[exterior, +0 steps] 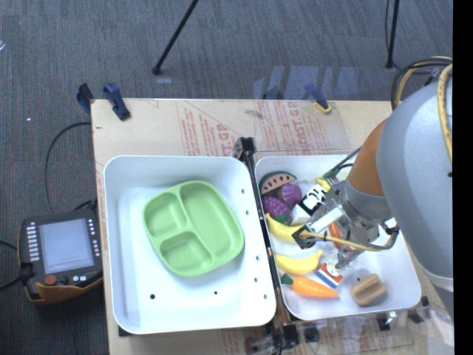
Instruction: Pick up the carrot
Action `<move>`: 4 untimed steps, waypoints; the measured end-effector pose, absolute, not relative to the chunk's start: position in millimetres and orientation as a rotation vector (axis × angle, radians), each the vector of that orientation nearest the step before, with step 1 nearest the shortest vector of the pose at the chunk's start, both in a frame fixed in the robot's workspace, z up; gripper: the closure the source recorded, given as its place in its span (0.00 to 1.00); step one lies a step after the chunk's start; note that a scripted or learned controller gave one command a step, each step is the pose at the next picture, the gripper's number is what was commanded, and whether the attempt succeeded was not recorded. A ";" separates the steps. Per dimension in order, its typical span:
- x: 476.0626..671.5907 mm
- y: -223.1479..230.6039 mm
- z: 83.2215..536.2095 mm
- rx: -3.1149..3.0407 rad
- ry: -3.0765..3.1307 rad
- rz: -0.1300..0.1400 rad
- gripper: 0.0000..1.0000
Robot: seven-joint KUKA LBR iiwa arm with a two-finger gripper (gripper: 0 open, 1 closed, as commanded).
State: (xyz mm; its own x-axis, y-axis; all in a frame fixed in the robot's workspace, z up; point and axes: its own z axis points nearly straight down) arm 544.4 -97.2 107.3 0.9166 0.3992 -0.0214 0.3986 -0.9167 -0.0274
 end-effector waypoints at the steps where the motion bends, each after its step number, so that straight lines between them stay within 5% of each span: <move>1: 523.2 -119.2 90.7 -3.052 -0.692 0.001 0.00; 2: 575.9 -120.2 90.9 -3.123 -0.321 0.007 0.00; 3: 505.5 -48.8 189.1 -3.098 -0.460 0.004 0.00; 4: 472.9 -82.6 149.5 -3.028 -0.797 0.019 0.00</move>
